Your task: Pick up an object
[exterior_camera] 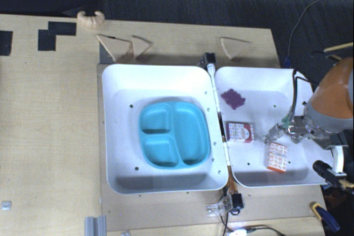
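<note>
Starting at the left, the left bin [119,135] is seen to hold a blue tray [175,133], a smooth moulded plastic dish with rounded corners and three compartments. Both bins are shallow, white and glossy, with rounded corners, and are set edge to edge on a pale wooden bench [50,135]. In the right bin [243,174] three small things are laid apart from one another: a purple piece [233,98] with a ragged outline and a dull surface near the far wall, a flat red-and-white packet [239,131] just beside the left wall, and an orange-and-white packet [276,157] nearer the front. The gripper [283,131] is seen low over the right bin, just above the orange-and-white packet and to the right of the red-and-white one. Whether it is wide or narrow cannot be told, and nothing is seen held in it. The pick is therefore judged not yet done: every candidate lies on the bin floor, and the grasp and lift are left
</note>
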Controlling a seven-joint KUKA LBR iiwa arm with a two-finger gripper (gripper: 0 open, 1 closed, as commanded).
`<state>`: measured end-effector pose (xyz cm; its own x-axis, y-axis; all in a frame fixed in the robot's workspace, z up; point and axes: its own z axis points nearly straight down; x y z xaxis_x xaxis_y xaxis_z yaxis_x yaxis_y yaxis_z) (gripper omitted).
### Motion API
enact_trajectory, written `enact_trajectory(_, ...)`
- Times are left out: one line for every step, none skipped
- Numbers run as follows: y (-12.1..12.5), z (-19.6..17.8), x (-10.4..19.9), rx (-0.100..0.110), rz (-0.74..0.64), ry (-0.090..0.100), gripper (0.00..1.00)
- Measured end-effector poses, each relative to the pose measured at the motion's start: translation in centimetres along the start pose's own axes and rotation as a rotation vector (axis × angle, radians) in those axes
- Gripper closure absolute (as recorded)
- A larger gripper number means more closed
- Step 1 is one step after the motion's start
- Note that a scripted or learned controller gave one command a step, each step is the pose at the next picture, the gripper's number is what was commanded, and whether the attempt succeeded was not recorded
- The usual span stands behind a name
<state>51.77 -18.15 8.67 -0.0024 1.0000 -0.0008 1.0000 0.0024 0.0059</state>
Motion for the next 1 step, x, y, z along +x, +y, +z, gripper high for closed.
enact_trajectory(0.26, -1.20, -0.03, -0.007, -0.002, -0.003, 1.00)
